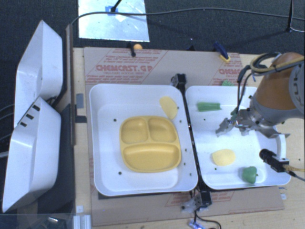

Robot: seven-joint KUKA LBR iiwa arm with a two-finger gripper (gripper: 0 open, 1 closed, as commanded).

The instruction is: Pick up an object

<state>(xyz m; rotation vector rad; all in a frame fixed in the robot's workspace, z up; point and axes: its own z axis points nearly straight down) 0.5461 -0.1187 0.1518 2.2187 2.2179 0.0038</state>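
Over the right bin (209, 181), the end effector (225, 126) hangs at the end of the grey arm (279, 87), which comes in from the right with its orange band just above the wrist. Its metal fingers point left and down toward the bin floor; nothing sits between them, and whether they are spread or drawn together cannot be told from this slant. They hover above bare white floor, apart from every object.

Three things lie in that right bin. A green oblong piece (208, 107) rests near the far wall, up and left of the fingers. A pale yellow oval piece (223, 157) lies on the floor below the fingers, nearer the front. A green rounded piece (249, 174) sits in the front right corner, just beside a black part of the arm's fittings (269, 160).

The left bin (105, 142) holds a yellow divided tray (150, 143) with three compartments, lying flat in the middle. A pale yellow flat piece (168, 107) lies just beyond the tray's far right corner, close to the wall shared with the other bin.

Both bins sit side by side on the counter (128, 63), which is covered with printed board
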